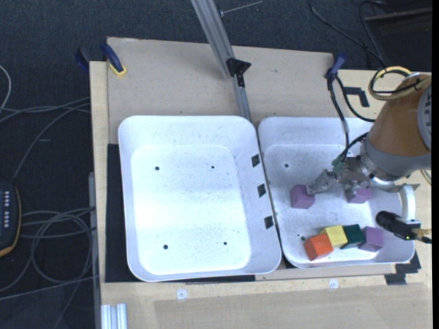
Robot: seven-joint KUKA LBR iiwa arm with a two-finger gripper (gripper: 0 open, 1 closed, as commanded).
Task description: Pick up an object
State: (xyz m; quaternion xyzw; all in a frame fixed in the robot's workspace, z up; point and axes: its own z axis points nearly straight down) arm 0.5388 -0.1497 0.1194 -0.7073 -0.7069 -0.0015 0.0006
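The right bin [274, 137] holds all the small blocks, and the gripper [337, 181] is low inside it, between two purple cubes: one [301, 197] at its left fingertip, another [359, 194] tucked partly under the wrist. Whether the fingers are released or clenched I cannot tell (they blur into the grey hardware, and nothing is plainly between them). The left purple cube is the likeliest target. It looks like a light, rigid block with flat matte faces, probably foam or painted wood, so it should neither crush nor slip much; taking it across two opposite flat sides, not corner to corner, seems best. Along the near wall sit an orange block [317, 247], a yellow block [336, 236], a green block [354, 234] and a third purple block [374, 238], touching in a row. The bins are smooth speckled white plastic with rounded corners
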